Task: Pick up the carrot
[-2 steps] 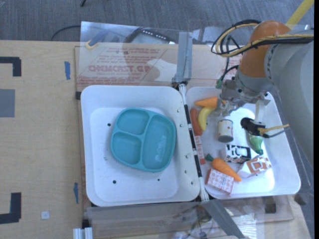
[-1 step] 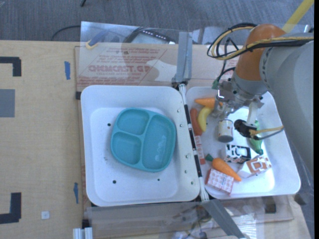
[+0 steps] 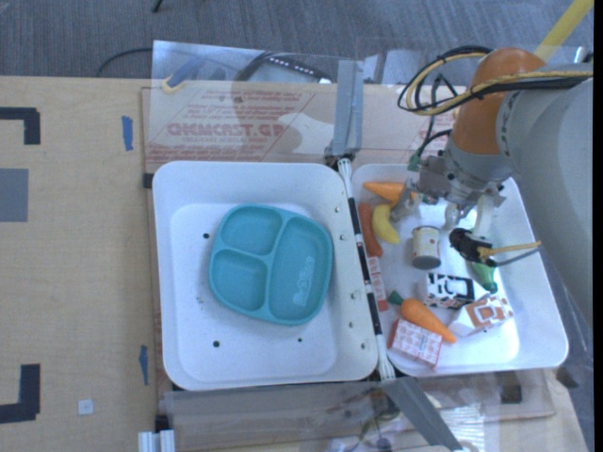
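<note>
An orange carrot (image 3: 426, 318) with a small green top lies in the front part of the right bin (image 3: 537, 342), pointing toward the bin's front right. A second orange, tapered piece (image 3: 383, 191) lies at the back left corner of that bin. My gripper (image 3: 426, 188) hangs over the back of the right bin, just right of that tapered piece and well behind the carrot. The wrist and orange band hide its tip.
Around the carrot are a red and white box (image 3: 416, 342), a black and white item (image 3: 450, 288) and a small carton (image 3: 486, 314). A yellow banana (image 3: 383, 224) and a can (image 3: 424, 246) lie further back. The left bin (image 3: 179, 347) holds a teal divided plate (image 3: 271, 264).
</note>
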{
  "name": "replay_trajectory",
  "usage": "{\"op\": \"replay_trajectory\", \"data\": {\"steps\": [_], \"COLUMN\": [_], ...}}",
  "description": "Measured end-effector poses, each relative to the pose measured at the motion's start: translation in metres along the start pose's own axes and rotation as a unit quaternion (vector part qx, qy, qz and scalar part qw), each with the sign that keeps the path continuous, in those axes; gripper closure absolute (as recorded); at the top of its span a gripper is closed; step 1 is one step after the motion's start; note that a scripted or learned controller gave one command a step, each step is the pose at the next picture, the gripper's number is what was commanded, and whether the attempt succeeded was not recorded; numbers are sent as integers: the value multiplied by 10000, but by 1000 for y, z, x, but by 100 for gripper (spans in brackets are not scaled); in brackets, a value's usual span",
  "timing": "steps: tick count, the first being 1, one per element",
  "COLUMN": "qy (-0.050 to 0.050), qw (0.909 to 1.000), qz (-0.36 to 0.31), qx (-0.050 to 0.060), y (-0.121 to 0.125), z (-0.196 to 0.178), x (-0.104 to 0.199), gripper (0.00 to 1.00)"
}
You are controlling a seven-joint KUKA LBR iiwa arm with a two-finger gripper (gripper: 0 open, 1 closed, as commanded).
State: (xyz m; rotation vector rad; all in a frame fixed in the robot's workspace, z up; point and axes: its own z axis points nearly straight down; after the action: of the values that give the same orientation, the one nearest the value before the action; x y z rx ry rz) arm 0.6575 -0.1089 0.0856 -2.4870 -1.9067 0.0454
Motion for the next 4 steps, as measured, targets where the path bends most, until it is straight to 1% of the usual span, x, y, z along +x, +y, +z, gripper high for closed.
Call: {"op": "replay_trajectory", "data": {"steps": [1, 2, 3, 4], "qy": [65, 58, 56, 73], "qw": [10000, 10000, 9998, 9997], "qz": [-37, -34, -208, -221], "qx": [-3, 11, 20, -22], "y": [0, 0, 1, 3], "z": [-10, -9, 0, -10], "x": [9, 8, 12, 16], "gripper": [100, 0, 0, 100]}}
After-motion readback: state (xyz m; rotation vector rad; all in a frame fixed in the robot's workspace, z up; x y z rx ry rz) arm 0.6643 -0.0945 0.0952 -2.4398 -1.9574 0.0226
